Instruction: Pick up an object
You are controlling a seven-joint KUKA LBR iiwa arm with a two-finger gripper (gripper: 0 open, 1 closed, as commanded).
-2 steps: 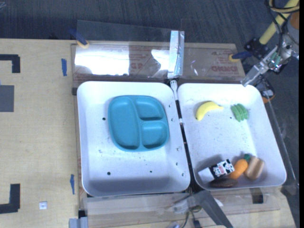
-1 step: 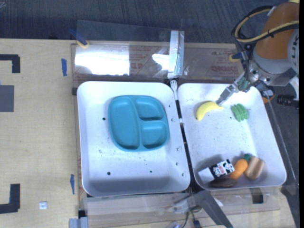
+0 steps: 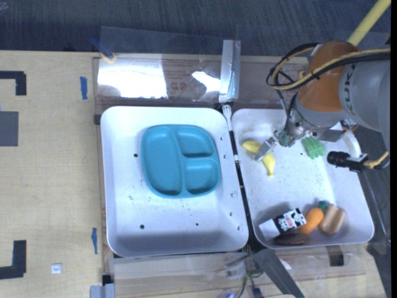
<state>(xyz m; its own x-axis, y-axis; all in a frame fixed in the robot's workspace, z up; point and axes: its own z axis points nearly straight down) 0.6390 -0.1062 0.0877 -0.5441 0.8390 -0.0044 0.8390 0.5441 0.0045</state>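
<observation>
My gripper (image 3: 268, 148) is low in the right bin (image 3: 347, 191), near its upper left part. It sits right over a yellow banana-shaped toy (image 3: 269, 164), whose two ends stick out to the left and below the gripper. The view does not show whether the toy is held. The grey arm with its orange band (image 3: 322, 82) reaches in from the upper right.
A green toy (image 3: 313, 148) lies just right of the gripper. In the right bin's front corner sit an orange carrot (image 3: 313, 219), a tan piece (image 3: 333, 219) and a black-and-white box (image 3: 290, 221). The left bin (image 3: 118, 216) holds a blue divided plate (image 3: 181, 160).
</observation>
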